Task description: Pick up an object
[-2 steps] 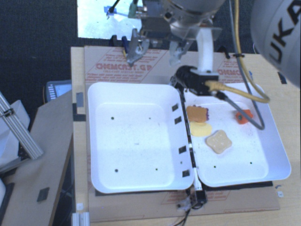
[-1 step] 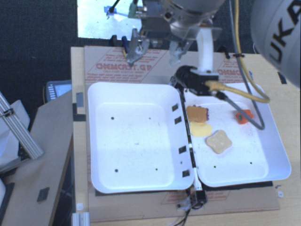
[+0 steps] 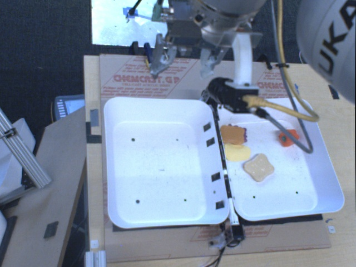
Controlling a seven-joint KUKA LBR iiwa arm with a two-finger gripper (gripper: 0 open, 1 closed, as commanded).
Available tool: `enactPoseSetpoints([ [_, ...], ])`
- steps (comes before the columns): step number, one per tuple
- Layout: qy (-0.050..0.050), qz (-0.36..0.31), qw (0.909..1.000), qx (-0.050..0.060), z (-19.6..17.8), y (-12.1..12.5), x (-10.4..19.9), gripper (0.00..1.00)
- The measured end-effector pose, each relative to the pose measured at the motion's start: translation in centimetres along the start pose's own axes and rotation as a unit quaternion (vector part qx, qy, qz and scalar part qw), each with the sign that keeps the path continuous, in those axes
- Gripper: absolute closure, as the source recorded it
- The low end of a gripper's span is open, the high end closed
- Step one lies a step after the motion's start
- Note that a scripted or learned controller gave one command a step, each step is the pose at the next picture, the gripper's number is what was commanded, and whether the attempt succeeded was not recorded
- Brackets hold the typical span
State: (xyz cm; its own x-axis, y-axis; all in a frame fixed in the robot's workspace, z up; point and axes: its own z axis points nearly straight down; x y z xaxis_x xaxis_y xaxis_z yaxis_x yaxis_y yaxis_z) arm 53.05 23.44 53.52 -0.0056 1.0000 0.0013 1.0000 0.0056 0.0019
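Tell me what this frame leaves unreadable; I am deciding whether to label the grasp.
- Gripper: fingers visible but blurred against the cardboard, nothing seen between them.
- Orange object: partly covered by the grey cable.
- Back-left corner of the right bin: hidden by the black fixture.

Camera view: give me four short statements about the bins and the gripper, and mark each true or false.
1. The bread slice lies in the right bin. True.
2. The orange piece lies in the left bin. False: it is in the right bin.
3. The gripper holds the yellow slice. False: it hangs above the bins with nothing between its fingers.
4. The yellow slice lies between the bread slice and the orange-and-purple piece. True.
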Motion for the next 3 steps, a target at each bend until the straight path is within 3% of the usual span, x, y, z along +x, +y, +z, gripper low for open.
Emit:
enactPoseSetpoints([
  [3,0.000,0.000,1.0000,0.000,0.00,0.00,0.00,0.00],
])
